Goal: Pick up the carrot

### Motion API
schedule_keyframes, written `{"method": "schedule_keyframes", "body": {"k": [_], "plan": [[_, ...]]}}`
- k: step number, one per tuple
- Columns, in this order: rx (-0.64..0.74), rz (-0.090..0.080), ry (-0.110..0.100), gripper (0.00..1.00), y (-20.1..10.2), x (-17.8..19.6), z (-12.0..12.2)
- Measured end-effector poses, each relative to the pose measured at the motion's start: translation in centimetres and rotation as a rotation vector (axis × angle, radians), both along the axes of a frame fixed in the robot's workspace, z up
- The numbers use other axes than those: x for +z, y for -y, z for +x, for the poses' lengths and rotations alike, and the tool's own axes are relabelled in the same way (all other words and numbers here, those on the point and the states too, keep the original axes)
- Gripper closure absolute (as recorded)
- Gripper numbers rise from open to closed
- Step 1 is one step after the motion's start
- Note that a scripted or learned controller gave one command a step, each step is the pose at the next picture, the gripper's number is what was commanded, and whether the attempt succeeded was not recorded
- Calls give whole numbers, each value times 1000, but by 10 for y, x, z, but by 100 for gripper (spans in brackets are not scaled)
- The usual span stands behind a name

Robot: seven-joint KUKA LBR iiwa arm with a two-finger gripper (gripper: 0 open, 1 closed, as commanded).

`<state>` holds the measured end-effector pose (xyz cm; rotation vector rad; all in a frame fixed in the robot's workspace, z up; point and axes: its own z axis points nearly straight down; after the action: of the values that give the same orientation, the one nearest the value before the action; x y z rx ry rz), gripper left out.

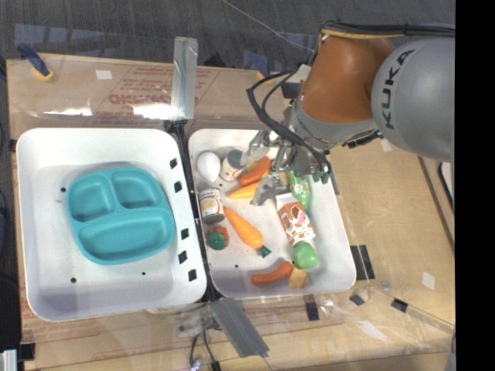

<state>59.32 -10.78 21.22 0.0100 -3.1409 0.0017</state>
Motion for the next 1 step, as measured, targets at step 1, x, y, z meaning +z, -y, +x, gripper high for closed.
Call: {"method": "schedule_keyframes", "body": {"k": [1], "plan": [[64, 0, 1, 0, -2, -121, -19]]}}
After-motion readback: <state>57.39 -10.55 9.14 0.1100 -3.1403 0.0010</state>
